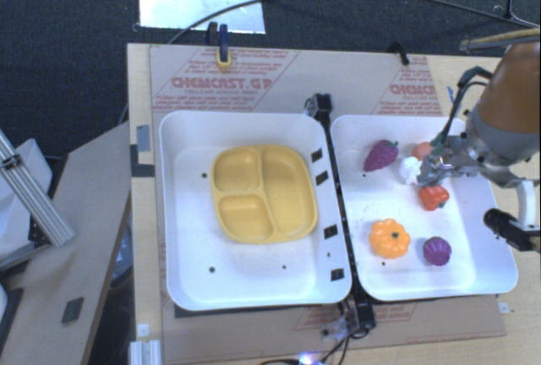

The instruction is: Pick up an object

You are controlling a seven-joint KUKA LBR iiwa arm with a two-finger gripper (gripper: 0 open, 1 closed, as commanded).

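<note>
Dark carpet is surrounding the wooden bench; two white bins are sitting mid-frame; my gripper is hovering right, grip state I cannot tell, above an orange-red toy.

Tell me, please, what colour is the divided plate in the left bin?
Pale yellow divided plate, seen in the camera view.

Your left bin holds a divided plate at frame centre; your right bin holds toy vegetables at frame right.
</note>
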